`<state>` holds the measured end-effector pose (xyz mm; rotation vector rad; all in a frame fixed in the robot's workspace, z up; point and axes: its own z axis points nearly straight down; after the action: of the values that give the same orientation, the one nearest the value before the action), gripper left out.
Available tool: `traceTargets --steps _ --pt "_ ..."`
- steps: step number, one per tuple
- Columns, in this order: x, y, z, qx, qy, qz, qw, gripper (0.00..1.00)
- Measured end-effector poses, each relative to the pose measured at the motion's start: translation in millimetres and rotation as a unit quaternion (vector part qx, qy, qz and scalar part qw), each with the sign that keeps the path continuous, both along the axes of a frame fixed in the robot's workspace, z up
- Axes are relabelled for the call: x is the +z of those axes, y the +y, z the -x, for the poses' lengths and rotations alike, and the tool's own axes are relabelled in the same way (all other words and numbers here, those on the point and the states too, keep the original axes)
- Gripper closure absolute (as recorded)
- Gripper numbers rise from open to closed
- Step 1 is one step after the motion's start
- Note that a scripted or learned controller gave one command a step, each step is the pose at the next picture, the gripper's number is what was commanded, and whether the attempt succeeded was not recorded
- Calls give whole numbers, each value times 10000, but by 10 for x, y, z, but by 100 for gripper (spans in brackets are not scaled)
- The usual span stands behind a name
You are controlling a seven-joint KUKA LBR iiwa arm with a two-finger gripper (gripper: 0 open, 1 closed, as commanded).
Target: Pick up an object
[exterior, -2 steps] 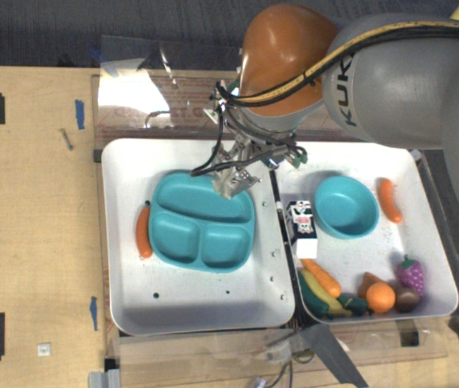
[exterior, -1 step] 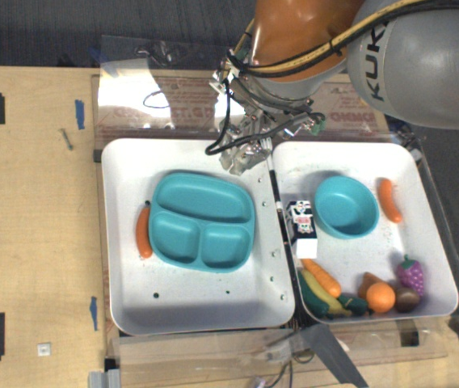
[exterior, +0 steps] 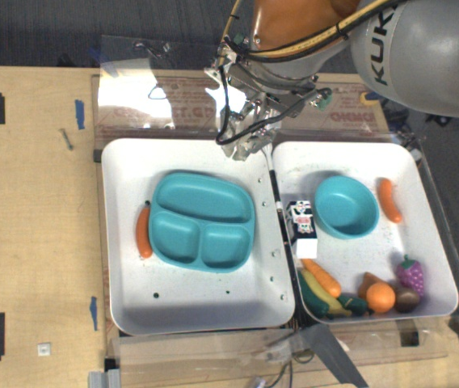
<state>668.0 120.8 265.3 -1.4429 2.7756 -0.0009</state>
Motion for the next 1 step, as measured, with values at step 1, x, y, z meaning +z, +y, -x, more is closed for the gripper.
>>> traceTargets --steps 1 --pt "-813 -579 1205 1898 52 28 9818 100"
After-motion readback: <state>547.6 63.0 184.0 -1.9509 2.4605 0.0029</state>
